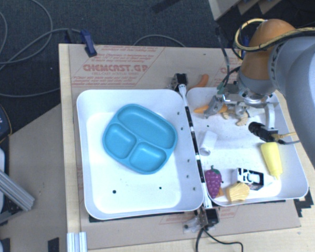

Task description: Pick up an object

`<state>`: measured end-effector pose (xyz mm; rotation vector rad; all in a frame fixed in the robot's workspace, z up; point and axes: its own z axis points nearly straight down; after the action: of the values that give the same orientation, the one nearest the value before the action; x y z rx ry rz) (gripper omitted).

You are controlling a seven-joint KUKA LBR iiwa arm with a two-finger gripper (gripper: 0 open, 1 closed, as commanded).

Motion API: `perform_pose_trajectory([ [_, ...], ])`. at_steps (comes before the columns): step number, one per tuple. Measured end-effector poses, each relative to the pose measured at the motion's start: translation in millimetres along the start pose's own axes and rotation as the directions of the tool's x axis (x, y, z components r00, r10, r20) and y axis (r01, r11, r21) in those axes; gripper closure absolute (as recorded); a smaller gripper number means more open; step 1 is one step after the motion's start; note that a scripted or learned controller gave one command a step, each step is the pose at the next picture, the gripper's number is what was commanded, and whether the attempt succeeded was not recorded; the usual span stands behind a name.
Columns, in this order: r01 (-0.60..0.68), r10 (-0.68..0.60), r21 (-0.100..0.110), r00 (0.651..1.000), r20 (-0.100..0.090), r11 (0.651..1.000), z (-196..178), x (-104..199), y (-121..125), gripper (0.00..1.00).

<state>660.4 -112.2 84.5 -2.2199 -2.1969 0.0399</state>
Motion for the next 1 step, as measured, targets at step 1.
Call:
perform_pose_trajectory([
  [1,0.001,-0.001,0.000,1.000,-0.001,1.000,0.1,-0.7,0.1,0.00],
])
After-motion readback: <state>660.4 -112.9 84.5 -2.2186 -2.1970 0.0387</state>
